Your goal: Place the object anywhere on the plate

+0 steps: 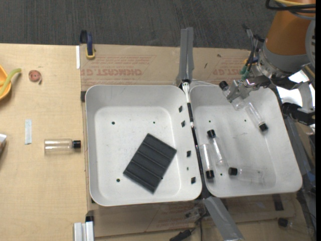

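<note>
The gripper hangs over the far part of the right bin, and I cannot tell how it is set. Clear vials with black caps lie in that bin, one just right of the gripper. The dark ridged plate lies tilted in the left bin

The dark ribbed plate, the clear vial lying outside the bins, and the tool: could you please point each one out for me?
dark ribbed plate [150, 162], camera view, middle of its ribbed face.
clear vial [59, 144], camera view, middle of its clear body.
tool [237, 97], camera view, between its fingertips.
</note>
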Tool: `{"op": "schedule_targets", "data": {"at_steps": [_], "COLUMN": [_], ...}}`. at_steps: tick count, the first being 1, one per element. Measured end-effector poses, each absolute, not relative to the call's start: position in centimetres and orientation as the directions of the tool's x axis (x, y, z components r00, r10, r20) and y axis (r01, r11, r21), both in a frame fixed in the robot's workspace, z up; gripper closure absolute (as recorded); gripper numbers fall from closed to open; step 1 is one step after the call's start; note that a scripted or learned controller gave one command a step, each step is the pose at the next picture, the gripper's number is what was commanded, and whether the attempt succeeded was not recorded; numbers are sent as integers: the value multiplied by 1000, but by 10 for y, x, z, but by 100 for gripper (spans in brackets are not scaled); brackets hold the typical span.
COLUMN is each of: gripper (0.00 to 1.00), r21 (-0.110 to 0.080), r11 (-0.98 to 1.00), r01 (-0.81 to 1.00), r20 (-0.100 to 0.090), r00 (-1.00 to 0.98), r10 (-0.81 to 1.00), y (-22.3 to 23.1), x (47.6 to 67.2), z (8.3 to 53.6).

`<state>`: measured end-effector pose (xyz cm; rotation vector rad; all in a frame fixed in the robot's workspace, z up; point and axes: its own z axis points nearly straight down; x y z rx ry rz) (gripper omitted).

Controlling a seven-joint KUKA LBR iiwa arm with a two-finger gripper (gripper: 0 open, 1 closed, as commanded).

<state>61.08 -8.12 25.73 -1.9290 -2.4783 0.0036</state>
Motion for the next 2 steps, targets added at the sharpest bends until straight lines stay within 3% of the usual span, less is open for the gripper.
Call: {"op": "schedule_targets", "data": {"at_steps": [1,2], "gripper": [100,100], "r21": [-2,-3], "r11": [285,303], "r01": [959,953], "r20": [-2,0], "r00": [-285,-303], "r10": [959,953], "y": [-25,-7], "x": [660,551], "z": [429,256]}}
